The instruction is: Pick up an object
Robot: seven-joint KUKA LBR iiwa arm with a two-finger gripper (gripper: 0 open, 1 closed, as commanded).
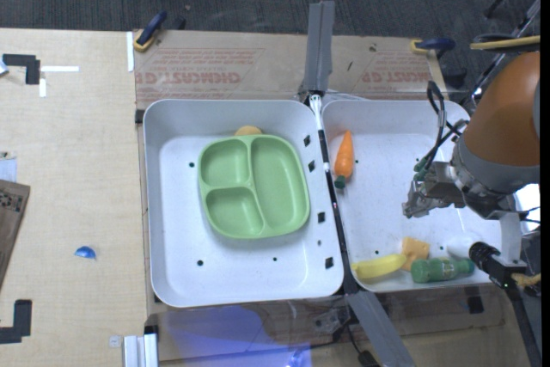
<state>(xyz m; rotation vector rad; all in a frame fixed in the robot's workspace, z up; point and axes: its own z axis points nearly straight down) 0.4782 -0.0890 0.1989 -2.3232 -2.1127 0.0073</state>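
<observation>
The banana (pixel 379 268), nearest pick in my judgement, lay along the bottom wall of the right bin (pixel 378 185), lower right of the frame, its right end touching a small orange block (pixel 415 249). It looked like a light, stiff plastic toy with a smooth, curved skin, so it would likely slip unless taken across its thick middle, not at the tapered tips. Just right of it lay a green bottle (pixel 442 270), on its side against the same wall; round and smooth, it would probably roll under a poor pinch.

The gripper (pixel 418 204) hovered above bare bin floor, a little above the block in the frame, with nothing between its fingers; whether they were spread or pressed together I could not tell.

A toy carrot (pixel 344 155) lay apart near the upper left of that bin, close to the divider, with more room around it. The left bin (pixel 163 211) held a green divided plate (pixel 254 186), and something yellowish peeked out behind its upper rim. The bottom wall and the crowding of the three toys there seemed the main hindrance.
</observation>
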